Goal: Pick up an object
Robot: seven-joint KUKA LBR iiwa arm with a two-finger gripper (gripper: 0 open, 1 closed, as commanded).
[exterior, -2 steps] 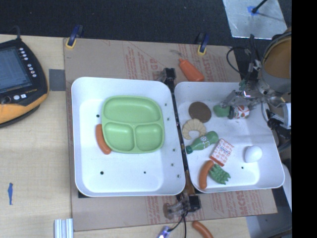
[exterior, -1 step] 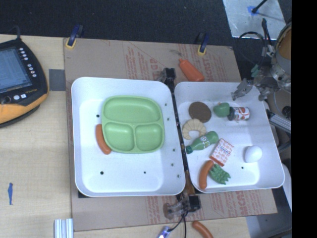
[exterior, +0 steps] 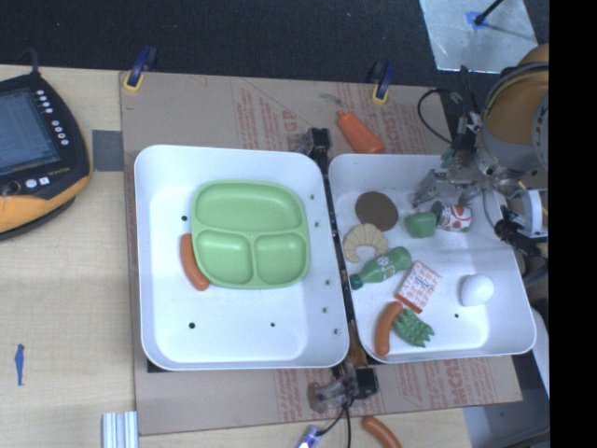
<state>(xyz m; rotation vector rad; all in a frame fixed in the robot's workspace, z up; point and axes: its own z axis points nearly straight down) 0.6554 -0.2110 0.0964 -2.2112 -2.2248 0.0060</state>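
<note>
My gripper (exterior: 449, 194) hangs over the far right part of the right bin (exterior: 504, 339), its fingers spread open with nothing between them. Just below it lie a small green pepper (exterior: 422, 223) and a red and white can (exterior: 456, 217). Further into the same bin are a brown round disc (exterior: 376, 209), a pale croissant (exterior: 364, 241), a green bottle (exterior: 381, 267), a red and white box (exterior: 420, 286), a white egg (exterior: 477, 289), an orange sausage (exterior: 385, 328) and a green leafy piece (exterior: 413, 329).
The left bin (exterior: 233, 343) holds a green divided plate (exterior: 250, 233) and an orange sausage (exterior: 194, 262). An orange carrot (exterior: 359, 133) lies behind the bins, and another sausage (exterior: 381, 429) in front. A teach pendant (exterior: 37, 157) rests at far left.
</note>
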